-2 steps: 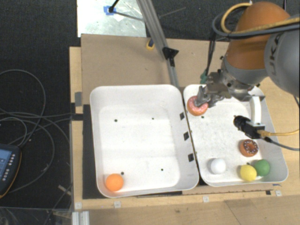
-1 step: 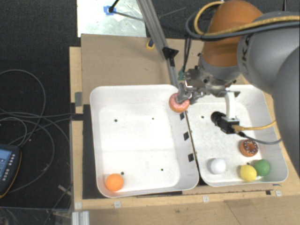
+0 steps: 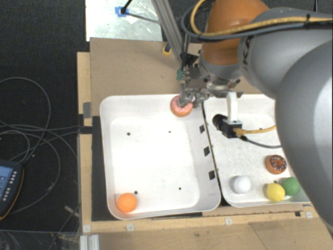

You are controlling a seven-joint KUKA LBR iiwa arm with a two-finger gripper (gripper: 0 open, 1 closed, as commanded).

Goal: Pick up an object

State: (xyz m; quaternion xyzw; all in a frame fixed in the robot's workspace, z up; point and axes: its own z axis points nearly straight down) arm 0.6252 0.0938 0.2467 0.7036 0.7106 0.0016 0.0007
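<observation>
Gripper (image 3: 188, 99) sits at the far edge of the left bin (image 3: 112, 139), near the corner shared with the right bin (image 3: 260, 202). A pink-frosted doughnut (image 3: 181, 108) is directly below and against the gripper's tip; the gripper body covers the doughnut's upper part. Cannot tell whether the doughnut is clamped or merely touched, and the opening of the gripper cannot be read from this angle.

Doughnut: round, no clear long axis. Its frosted face tilts toward the camera and a little to the left. It lies at, or just above, the left bin's far rim; contact with the bin floor cannot be judged.

Other contents, left bin: an orange ball (image 3: 127, 202) in the near left corner, well apart from the gripper.

Right bin: a chocolate doughnut with sprinkles (image 3: 276, 164) toward the right side; a white ball (image 3: 241, 184), a lemon (image 3: 275, 191) and a green ball (image 3: 291, 186) in a row along the near edge, the lemon and green ball touching. A black part with a yellow cable (image 3: 255, 132) hangs over this bin.

The grey arm (image 3: 296, 87) fills the upper right, with the orange band (image 3: 231, 20) above the wrist. Both bins rest on the bench (image 3: 130, 66).
</observation>
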